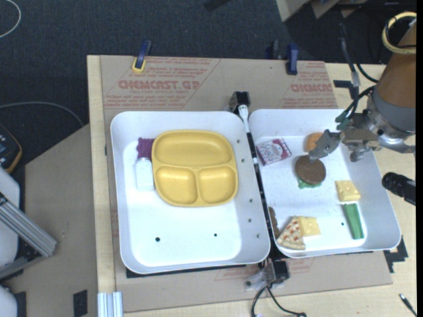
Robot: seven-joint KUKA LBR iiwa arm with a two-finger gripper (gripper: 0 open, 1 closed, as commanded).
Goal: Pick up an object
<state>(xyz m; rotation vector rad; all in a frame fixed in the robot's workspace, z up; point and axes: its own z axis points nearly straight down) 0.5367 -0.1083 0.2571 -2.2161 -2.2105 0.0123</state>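
My gripper [328,145] hangs over the upper middle of the right bin [390,224], just above a brown burger patty [310,170] that lies on a bit of green. One grey finger [324,145] slants down toward the patty. An orange piece [312,140] lies just left of the gripper. Further objects in this bin are a pink-and-white packet [273,150], a yellow cheese block [347,190], a green stick [354,220] and a pizza slice [297,232]. Nothing is visibly held.
The left bin [132,243] holds a yellow divided plate [195,167], with a purple item [145,146] and a white item [143,174] tucked at its left side. Clamps [140,57] sit on the board's far edge. A black part [400,185] juts in at the right.
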